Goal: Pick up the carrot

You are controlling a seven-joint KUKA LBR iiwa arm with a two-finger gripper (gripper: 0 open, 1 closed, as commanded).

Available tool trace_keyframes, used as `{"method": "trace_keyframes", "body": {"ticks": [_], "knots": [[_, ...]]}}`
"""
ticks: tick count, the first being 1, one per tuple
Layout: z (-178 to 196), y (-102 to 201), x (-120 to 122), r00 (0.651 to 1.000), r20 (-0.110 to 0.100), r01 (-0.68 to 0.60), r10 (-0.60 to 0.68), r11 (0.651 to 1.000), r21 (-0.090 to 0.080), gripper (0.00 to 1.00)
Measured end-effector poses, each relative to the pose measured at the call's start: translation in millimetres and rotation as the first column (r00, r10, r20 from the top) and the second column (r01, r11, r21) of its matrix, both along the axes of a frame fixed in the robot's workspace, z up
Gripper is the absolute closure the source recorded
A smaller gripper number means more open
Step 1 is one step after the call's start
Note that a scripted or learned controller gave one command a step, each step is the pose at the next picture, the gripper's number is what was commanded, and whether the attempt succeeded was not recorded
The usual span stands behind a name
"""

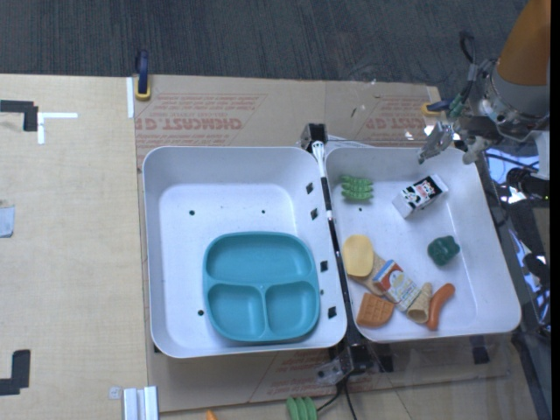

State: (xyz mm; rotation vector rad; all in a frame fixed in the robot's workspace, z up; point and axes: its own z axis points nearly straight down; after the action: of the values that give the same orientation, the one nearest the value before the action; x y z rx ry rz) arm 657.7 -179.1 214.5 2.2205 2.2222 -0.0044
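Two shallow white plastic bins, smooth and round-cornered, sit side by side on the cardboard-topped bench point(70, 261).

Left bin point(166, 199): I count one teal plate point(261, 287), glossy, moulded into three compartments.

Right bin point(477, 269): I count eight pieces.
- One carrot point(439, 304), a tapered orange stick, at the near right, tilted, touching a beige cone-shaped piece point(421, 302).
- One ridged green item point(357, 188), far left.
- One small milk carton point(419, 194), boxy, black-and-white print.
- One lumpy dark green vegetable point(444, 250).
- One pale yellow rounded piece point(357, 255).
- One printed packet point(394, 283).
- One brown waffle-textured piece point(374, 310).

Gripper point(451, 140): metallic, above the right bin's far right corner, well apart from the carrot. I see the fingers spread, holding nothing.
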Motion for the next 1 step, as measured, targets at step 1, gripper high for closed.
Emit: {"method": "trace_keyframes", "body": {"ticks": [1], "knots": [[-104.2, 72.9, -23.5, 0.961, 0.005, -0.277, 0.277, 0.961, -0.002, 0.0]]}}
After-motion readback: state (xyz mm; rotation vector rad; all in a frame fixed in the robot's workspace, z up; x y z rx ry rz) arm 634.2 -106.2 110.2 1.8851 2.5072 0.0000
